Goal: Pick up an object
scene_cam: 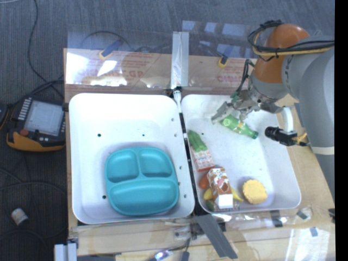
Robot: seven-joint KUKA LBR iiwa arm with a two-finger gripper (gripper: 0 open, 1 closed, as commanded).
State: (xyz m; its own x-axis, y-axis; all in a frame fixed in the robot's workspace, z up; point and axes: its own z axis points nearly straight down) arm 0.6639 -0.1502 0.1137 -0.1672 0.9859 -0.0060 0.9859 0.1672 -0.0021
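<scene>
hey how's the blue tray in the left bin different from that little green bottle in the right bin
The blue tray is far larger than the green bottle. The tray is teal blue and split into three compartments; the bottle is translucent bright green and slender. The tray lies alone toward the near side of the left bin, away from the arm, while the bottle lies toward the far side of the right bin, right under the gripper. Both lie flat on a bin floor.

My gripper (237,109) is covering 1 end of the green bottle (242,126); finger gap too small to tell. My arm (312,86) is running off the right edge.
</scene>
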